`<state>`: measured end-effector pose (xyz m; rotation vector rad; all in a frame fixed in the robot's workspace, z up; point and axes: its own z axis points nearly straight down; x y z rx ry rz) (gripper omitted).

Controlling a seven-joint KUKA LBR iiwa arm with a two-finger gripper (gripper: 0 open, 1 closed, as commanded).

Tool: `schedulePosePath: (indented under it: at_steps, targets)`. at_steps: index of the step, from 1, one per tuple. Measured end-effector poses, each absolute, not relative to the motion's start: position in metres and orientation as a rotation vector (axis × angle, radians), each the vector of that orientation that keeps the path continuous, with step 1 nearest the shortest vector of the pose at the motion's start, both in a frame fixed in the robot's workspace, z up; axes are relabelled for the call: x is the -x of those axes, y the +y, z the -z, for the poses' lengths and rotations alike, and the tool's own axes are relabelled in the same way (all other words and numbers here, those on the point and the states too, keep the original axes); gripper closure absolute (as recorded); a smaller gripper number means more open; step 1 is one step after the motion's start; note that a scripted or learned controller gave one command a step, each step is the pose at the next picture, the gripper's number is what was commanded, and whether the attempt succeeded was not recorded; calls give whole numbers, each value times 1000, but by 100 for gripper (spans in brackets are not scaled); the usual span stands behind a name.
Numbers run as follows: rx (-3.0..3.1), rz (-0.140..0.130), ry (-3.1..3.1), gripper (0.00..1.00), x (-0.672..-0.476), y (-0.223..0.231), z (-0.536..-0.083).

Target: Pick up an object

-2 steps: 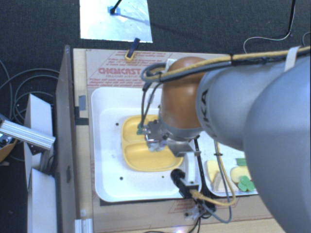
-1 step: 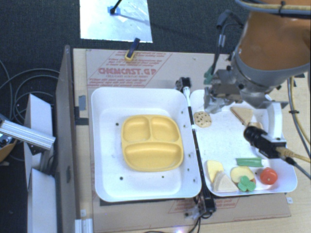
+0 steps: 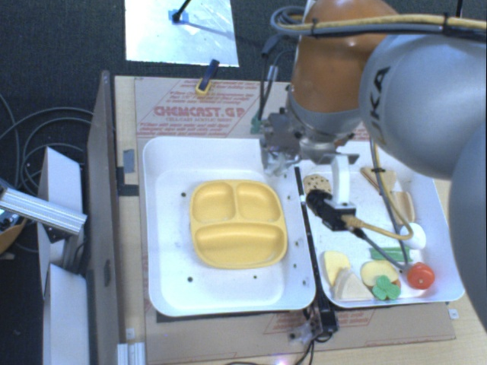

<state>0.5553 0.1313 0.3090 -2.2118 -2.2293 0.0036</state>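
gripper [image 3: 275, 157] hangs over the far end of the seam between left bin [image 3: 171, 204] and right bin [image 3: 444, 226]; whether the claw is wide or narrow cannot be told. nearest candidate is the cookie [image 3: 314, 182], in the right bin. judgement: centre over it, descend straight, stay clear of the shared wall.

Yellow divided plate [image 3: 237, 223] flat in left bin [image 3: 171, 226], toy foods [image 3: 377, 272] in right bin [image 3: 445, 268]

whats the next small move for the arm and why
Probably a short shift of the gripper toward the right bin, over the cookie, before lowering. It hangs above the divide between the bins at their far end, and the cookie is the nearest small object; the left bin holds a yellow divided plate.
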Motion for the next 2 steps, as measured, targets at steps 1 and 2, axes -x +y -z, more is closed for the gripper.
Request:
schedulePosePath:
  at_steps: [1,2]
  targets:
    - [2233,-5,-2213,100,-570,21,-281]
    - [2213,0,-2229,100,-592,75,-242]
